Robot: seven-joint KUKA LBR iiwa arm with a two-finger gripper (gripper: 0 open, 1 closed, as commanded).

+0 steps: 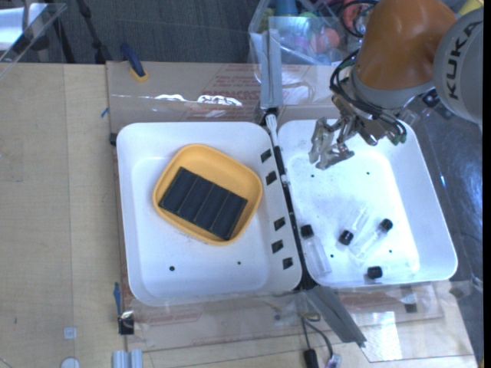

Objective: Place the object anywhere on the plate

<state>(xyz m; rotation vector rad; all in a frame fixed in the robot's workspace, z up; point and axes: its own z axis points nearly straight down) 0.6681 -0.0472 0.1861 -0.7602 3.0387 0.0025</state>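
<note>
Nearest the camera, below the gripper point(331, 150) in the right bin point(430, 205), lie several small clear vials with black caps point(360, 232); I make out about four black caps, though the clear bodies blur into the white floor and the count is not sure. One more clear, slim vial lies by the divider point(313, 250), below and to the left of the gripper. The bin itself is shallow, smooth white plastic with rounded corners.

To the gripper's left, across the divider, the left bin point(146, 267) holds one yellow plate point(173, 176), squarish with rounded corners and a raised rim. On it rests one flat black slab point(205, 201), ribbed into about four strips, matte in look.

The gripper hangs over the upper left part of the right bin, its metal fingers pointing down; whether they are parted or closed cannot be told. Above it sits the arm's orange band point(403, 33), glossy and domed.
</note>
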